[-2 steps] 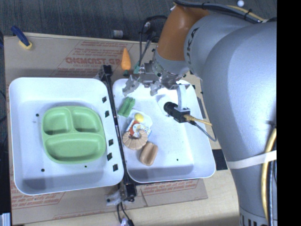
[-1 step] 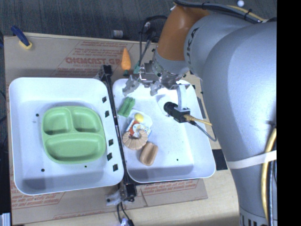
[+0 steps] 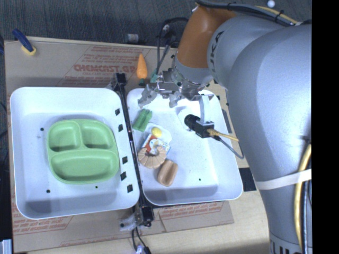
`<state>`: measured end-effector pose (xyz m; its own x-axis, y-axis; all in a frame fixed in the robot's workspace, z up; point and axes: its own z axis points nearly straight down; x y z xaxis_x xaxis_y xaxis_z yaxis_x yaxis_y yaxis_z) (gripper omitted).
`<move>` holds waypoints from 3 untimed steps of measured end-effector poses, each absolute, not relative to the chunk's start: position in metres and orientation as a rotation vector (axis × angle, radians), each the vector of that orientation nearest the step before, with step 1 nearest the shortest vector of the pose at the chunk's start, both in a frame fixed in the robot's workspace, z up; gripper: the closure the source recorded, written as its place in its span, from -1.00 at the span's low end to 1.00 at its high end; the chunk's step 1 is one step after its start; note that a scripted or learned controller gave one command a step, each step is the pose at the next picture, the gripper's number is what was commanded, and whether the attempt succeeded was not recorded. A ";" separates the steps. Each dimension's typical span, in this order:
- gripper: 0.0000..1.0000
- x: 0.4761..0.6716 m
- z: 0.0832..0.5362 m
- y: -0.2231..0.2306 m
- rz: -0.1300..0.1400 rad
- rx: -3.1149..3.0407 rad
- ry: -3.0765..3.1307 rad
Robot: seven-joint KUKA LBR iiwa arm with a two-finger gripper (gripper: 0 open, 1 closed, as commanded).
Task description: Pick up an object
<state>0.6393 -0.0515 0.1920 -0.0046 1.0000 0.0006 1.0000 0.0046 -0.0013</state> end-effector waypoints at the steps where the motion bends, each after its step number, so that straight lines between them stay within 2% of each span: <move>1: -1.00 0.639 0.192 -0.051 0.001 -2.215 -2.226; 3: -1.00 0.639 0.192 -0.051 0.001 -2.215 -2.226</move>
